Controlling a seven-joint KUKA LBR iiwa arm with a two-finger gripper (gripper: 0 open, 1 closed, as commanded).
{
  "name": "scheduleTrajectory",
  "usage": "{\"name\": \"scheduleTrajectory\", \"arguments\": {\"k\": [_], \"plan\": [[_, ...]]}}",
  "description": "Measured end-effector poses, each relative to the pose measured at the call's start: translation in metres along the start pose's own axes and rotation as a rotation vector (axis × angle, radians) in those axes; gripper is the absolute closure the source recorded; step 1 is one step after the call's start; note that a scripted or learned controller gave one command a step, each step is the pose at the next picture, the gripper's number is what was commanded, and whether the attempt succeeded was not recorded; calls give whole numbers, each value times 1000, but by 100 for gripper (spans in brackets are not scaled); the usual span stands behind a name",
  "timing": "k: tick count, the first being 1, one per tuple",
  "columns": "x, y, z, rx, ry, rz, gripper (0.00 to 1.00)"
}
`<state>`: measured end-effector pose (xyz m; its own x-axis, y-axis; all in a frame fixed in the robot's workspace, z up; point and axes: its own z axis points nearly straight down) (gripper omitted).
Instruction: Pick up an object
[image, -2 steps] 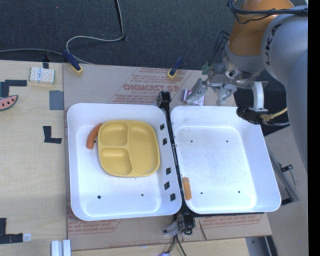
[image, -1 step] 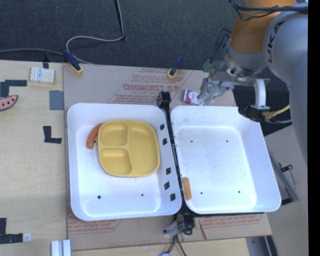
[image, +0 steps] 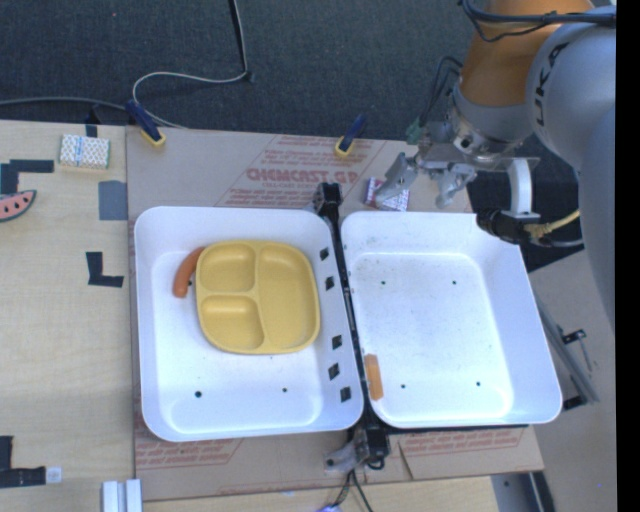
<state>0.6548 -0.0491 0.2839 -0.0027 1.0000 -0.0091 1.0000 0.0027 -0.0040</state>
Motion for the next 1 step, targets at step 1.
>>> {"name": "scheduleTrajectory", "arguments": {"k": [1], "plan": [[46, 13, 101, 0, 10, 1, 0]]}}
